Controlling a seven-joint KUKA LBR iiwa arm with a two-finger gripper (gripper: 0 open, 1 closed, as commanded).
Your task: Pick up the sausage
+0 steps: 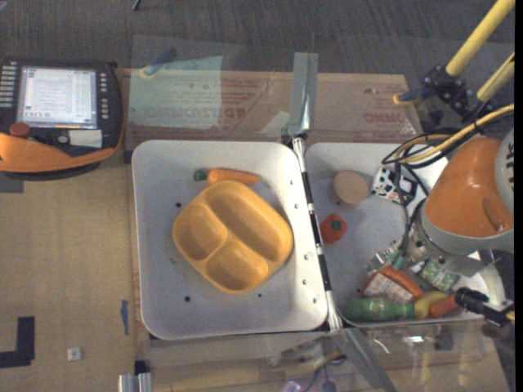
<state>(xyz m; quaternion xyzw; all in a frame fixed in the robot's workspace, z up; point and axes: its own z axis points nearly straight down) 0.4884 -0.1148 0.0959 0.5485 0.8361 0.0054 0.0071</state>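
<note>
A reddish-orange sausage-shaped piece [402, 281] lies on a white packet in the pile at the near side of the right bin [359, 219]. A second, similar orange piece [445, 305] lies a little further right beside a yellow item. The arm's orange band [462, 198] hangs over the right side of this bin. My gripper [409, 250] reaches down below it, just above the pile and close to the sausage-shaped piece, largely hidden by the wrist.
A green bottle-like item [376, 309] lies along the right bin's near wall. A tan disc [351, 187] and a red piece [333, 228] sit further back. The left bin [155, 243] holds a yellow divided plate [233, 235] and a carrot [231, 175]. A pendant [57, 113] rests at the far left.
</note>
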